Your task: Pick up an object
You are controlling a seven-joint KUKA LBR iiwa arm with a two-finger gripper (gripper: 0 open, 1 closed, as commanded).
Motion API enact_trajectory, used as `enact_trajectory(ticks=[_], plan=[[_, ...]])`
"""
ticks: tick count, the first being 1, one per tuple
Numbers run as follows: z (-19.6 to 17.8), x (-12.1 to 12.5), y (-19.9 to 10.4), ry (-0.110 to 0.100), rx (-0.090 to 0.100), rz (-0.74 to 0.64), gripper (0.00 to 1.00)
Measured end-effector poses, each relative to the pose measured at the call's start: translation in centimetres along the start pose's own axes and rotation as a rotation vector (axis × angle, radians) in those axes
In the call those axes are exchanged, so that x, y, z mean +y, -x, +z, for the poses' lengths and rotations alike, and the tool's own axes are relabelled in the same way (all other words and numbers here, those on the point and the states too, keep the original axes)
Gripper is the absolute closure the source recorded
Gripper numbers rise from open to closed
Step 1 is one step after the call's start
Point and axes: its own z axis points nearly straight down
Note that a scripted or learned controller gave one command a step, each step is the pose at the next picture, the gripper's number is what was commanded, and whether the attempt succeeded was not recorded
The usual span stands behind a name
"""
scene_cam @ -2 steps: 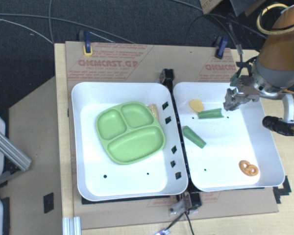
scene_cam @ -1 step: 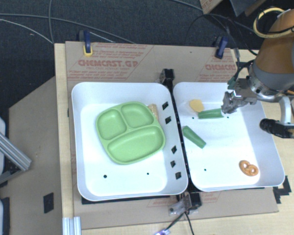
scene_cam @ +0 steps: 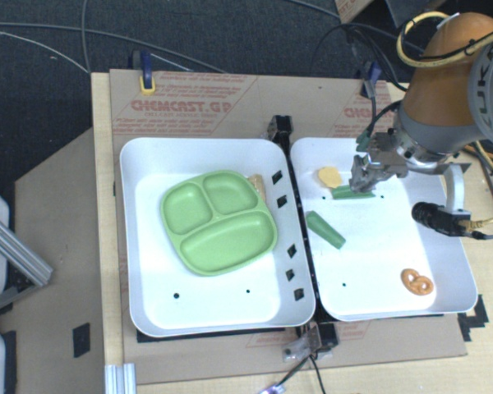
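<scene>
Your tool point(scene_cam: 364, 179) is low in the right white bin point(scene_cam: 444, 302), over a flat green strip point(scene_cam: 351, 192) beside a small yellow piece point(scene_cam: 329, 176). I cannot tell its opening. It may push the thin strip away or catch both.

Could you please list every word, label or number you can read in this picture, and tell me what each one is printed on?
"CHEMCAST GP": large red print on the brown protective sheet behind the left bin; the last letters are faint.
The same red print repeats behind the right bin, too pale to read.
Smaller red lines under the large print: too small to read.
Dark letters on the arm at the view's edge: cut off, unreadable.
</scene>
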Motion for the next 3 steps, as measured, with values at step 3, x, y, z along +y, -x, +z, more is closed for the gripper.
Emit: enact_trajectory(ticks=[3], plan=[[0.6, -2.6, -15.3, -0.003, 0.0, -0.001, 1.0]])
